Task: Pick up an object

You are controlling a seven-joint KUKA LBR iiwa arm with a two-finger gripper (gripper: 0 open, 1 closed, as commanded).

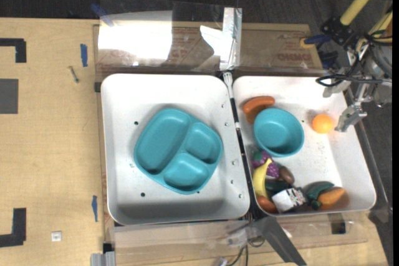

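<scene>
- The two-finger metal gripper (350, 116) is over the right edge of the right shallow white bin (349, 162), near its far corner. Honestly can't tell whether it's spread or pressed together, it's too small and cluttered with cables there. Nothing visibly sits between its tips.
- Just to its left, a small orange ball (322, 124) lies on the bin floor, close to the gripper but apart from it as far as I can see.
- A teal round plastic bowl (278, 131) stands upright toward the left side of that bin, with an orange sausage-shaped toy (257, 103) right behind it.
- Along the near edge there's a pile of toy food: a yellow banana (260, 179), a purple piece (262, 162), a dark brown lump (285, 174), a white-and-black little package (289, 198), plus a dark green and orange vegetable-looking thing (328, 194).
- The left shallow white bin (124, 196) holds a teal three-compartment plastic plate (178, 149), lying flat and turned at an angle, about in the middle.
</scene>
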